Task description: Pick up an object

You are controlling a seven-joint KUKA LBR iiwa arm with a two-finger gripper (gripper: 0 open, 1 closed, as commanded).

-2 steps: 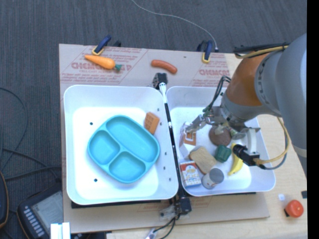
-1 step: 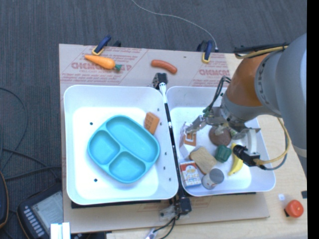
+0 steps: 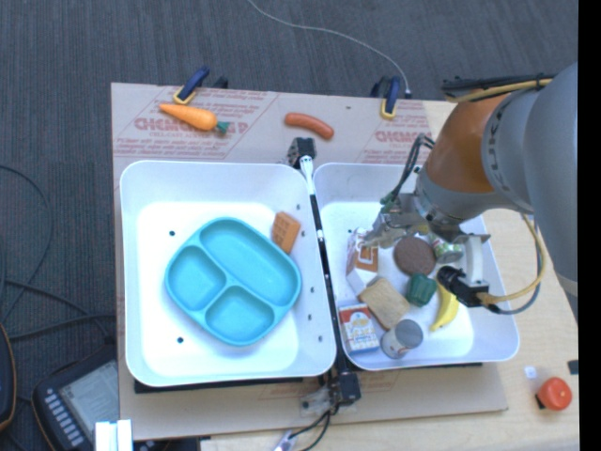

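Apparently mid-task: gripper (image 3: 406, 229) sits low in right bin (image 3: 488, 346), over the clutter near brown disc (image 3: 413, 255) and banana (image 3: 445, 310). Pincer state: cannot tell. Nothing visibly held; the pick looks undone.

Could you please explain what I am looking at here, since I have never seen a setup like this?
This is one picture from a camera fixed above a bench, looking down at a slant. The big grey shape with an orange band is a robot arm reaching in from the right. Its pincer hangs over the right bin, among the clutter; I cannot tell whether it is open or shut, or whether it holds anything. That bin contains small toy items: a brown disc, a banana, a green piece, a tin can and a small box. The left bin holds a blue divided plate and an orange block. Behind the bins lie a toy carrot and a sausage.
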